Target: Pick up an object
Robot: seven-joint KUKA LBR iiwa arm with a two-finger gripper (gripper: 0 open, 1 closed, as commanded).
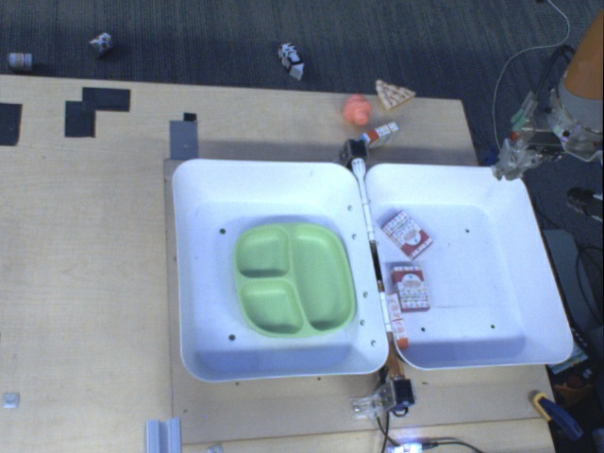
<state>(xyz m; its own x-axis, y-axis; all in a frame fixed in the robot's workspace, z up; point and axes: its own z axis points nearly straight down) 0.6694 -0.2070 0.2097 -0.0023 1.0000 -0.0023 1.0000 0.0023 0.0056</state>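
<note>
Two small red-and-white cartons lie in the right bin (528, 253). One carton (406, 233) sits tilted near the bin's left wall, and the other carton (411, 287) lies just below it. My gripper (511, 161) hangs at the far right, over the right bin's upper right corner, well away from both cartons. A green divided plate (293, 277) rests in the middle of the left bin (203, 253).
On the bench behind the bins lie an orange ball (357, 110), a pizza-slice toy (394, 93) and a small red-and-white tube (382, 134). A small red-and-white item (395, 328) sits on the divider near the front. Cables run at the right.
</note>
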